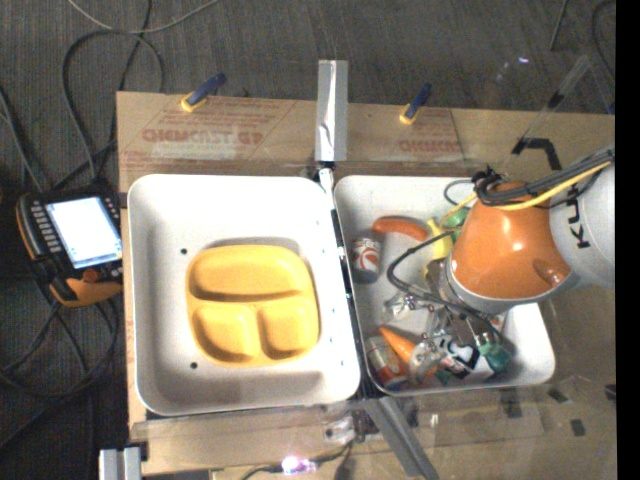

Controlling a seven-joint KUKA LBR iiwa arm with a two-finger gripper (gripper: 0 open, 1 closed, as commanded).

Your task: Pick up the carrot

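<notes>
Pincer [432, 340] over carrot [398, 344], right bin [540, 363]; cardboard-topped bench [230, 133].

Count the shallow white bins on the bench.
2. The left shallow white bin holds a yellow divided plastic tray; the right shallow white bin holds cluttered items beneath the arm.

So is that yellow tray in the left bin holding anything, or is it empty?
Empty. The yellow tray lies flat in the left bin, and all three of its compartments show bare yellow plastic.
</notes>
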